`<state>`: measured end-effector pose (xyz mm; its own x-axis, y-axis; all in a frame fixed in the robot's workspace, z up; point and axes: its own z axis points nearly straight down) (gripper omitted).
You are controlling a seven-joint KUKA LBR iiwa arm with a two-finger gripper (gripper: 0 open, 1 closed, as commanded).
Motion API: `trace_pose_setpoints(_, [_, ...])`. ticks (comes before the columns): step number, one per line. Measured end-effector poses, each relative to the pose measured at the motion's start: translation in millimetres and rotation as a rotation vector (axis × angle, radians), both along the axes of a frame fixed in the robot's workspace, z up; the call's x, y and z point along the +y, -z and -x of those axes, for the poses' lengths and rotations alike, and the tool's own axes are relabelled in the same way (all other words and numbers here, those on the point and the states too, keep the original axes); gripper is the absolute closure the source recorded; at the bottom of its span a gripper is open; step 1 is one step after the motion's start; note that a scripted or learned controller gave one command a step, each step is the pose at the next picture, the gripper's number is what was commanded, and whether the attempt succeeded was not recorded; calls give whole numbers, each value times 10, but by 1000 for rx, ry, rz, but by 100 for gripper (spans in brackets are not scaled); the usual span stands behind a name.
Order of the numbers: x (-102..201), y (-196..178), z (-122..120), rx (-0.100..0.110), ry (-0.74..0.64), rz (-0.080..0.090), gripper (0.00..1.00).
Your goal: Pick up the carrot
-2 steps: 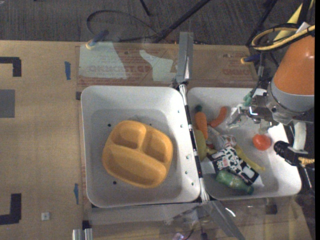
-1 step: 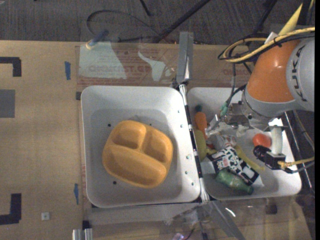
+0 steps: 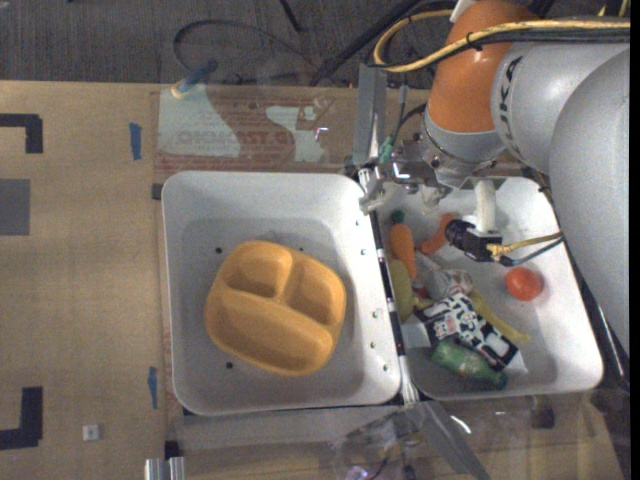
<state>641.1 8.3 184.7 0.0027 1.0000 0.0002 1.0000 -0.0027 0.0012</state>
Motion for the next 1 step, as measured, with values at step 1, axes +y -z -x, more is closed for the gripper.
trace_pose_setpoints(1, [-73,2,1055,3,-360,-1,0])
